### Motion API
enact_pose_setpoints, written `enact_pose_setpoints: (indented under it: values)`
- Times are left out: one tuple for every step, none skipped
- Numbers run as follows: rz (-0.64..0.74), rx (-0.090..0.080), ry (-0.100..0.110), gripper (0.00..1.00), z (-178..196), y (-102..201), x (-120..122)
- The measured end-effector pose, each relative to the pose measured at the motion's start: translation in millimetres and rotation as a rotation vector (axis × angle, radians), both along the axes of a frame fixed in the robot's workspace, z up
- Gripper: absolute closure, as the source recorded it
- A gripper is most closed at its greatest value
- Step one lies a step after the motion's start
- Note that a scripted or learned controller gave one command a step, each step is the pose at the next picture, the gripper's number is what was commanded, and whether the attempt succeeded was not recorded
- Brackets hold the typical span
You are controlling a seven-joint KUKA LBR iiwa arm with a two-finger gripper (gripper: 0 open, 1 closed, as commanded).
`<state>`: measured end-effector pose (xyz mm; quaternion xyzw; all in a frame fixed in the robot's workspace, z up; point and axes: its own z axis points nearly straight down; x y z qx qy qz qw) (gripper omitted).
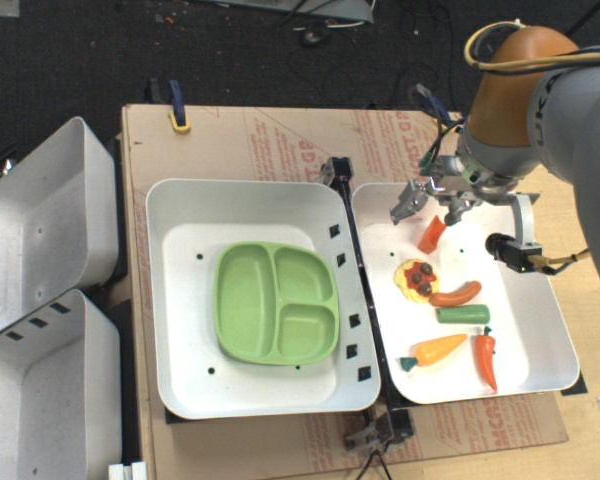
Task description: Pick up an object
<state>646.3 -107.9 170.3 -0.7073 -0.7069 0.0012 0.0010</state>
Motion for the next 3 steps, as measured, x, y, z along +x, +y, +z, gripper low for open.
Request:
enact_pose_setpoints:
  values:
    - [0.001,0.001,0.002,0.00,-62.9,6.0,-2.7]
    - [0.002,-0.001,-0.014,0.00,-72.3,6.9,1.2]
    - [0.001,-0.006,-0.019,1.00,-60.9,5.3,2.2]
